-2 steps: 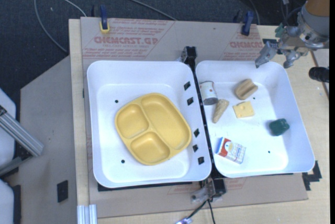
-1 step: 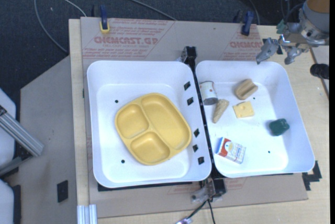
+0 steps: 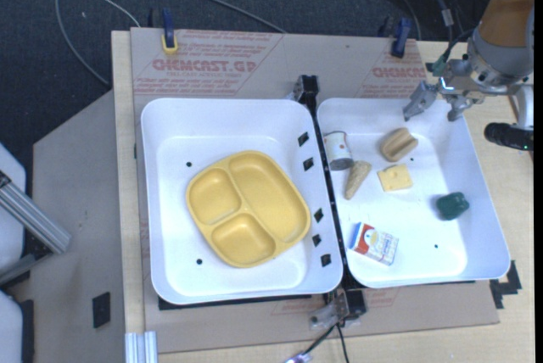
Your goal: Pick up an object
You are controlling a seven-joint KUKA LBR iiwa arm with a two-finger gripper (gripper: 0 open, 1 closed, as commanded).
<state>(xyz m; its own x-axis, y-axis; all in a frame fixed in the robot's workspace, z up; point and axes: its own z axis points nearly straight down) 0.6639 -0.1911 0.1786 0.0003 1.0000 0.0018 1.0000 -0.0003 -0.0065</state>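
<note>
Camera view: the gripper [image 3: 439,99] hangs over the far edge of the right bin [image 3: 484,209] with its two fingers spread and nothing between them, so it's released. The nearest thing is the bread roll [image 3: 397,144], just near-left of it in the far part of that bin. I'd drop straight down centred on the roll and close across its short side, since its long axis runs diagonally from near-left to far-right, no real "front" to it
</note>
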